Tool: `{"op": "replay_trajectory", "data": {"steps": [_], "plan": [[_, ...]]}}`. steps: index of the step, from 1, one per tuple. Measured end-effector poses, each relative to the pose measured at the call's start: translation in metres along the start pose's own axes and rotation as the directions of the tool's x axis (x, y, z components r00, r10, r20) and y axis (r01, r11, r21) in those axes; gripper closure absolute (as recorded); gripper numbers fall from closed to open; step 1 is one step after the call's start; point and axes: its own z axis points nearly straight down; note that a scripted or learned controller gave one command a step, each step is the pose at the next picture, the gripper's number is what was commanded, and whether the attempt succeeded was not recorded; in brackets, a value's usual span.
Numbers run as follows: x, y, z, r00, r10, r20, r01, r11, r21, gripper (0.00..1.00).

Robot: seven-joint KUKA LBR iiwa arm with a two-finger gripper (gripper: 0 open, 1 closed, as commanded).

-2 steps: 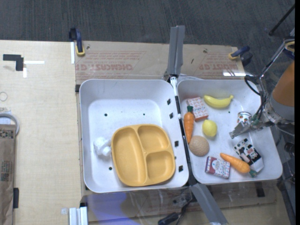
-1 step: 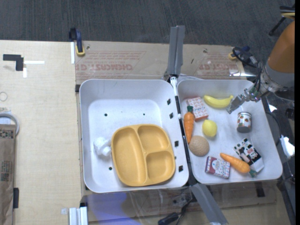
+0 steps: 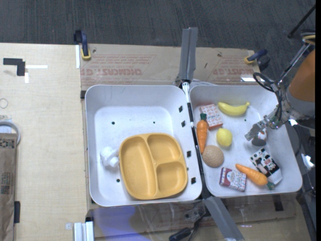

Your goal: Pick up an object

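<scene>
Camera view: gripper [image 3: 258,132] low in right bin [image 3: 295,157], near its right wall, bare white floor beneath; finger state impossible to tell. Nothing visibly held. Nearest, just below: black-and-white carton [image 3: 266,165], lying tilted beside orange carrot [image 3: 254,174].

The arm [image 3: 305,82] shows a rounded orange band above the wrist, with grey housing beneath it; thin black cables loop and cross beside that band, one curling into a small ring. The gripper [image 3: 257,133] is a compact piece of silver-grey metal with dark joints and bright glints on its edges; its jaws are short, pale grey and blunt.
</scene>
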Motion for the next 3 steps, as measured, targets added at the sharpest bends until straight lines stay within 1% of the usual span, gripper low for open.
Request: {"op": "replay_trajectory", "data": {"steps": [1, 2, 3], "plan": [[0.011, 0.02, -0.095, 0.99, -0.14, 0.003, 0.14, 0.99, -0.002, 0.0], [0.001, -0.002, -0.009, 0.974, -0.228, 0.001, 0.228, 0.974, -0.001, 0.0], [-0.017, 0.048, -0.079, 0.891, -0.454, 0.006, 0.454, 0.891, -0.002, 0.0]]}}
